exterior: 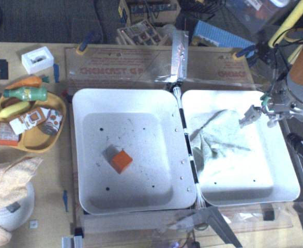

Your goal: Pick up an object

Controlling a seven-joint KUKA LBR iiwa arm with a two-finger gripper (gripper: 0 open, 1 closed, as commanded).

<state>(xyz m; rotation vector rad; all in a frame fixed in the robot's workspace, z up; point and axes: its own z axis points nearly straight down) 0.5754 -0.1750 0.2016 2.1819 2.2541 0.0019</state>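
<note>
Gripper [260,116] is sitting at right-centre of frame, over the upper right part of the right bin [288,187]. Fingers [248,115] are standing open, spread apart w/ nothing between them; the one toward frame left is angling down-left, its tip just over the right edge of a pale crumpled cloth [218,136]. Can't tell if it's touching the cloth or hanging just above.

Behind the gripper, the grey arm [299,92] is coming in from frame right, w/ the orange band showing near the upper right edge.

The cloth is lying in the right bin, bunched toward the bin's left wall & spreading out to the centre, approx in the bin's upper-left half.

Left bin [84,112] is sitting beside it, the two touching along the middle divider. An orange block [122,160] is lying on the left bin's floor, lower-centre, casting a dark shadow on its upper-left side; well apart from the gripper.

Outside the bins, at frame left, a yellow bowl [38,144] is holding assorted small items incl. a green bottle [27,93]. A white box [38,59] is sitting above it, near upper left. A tan cloth [9,182] is lying at lower left.
</note>
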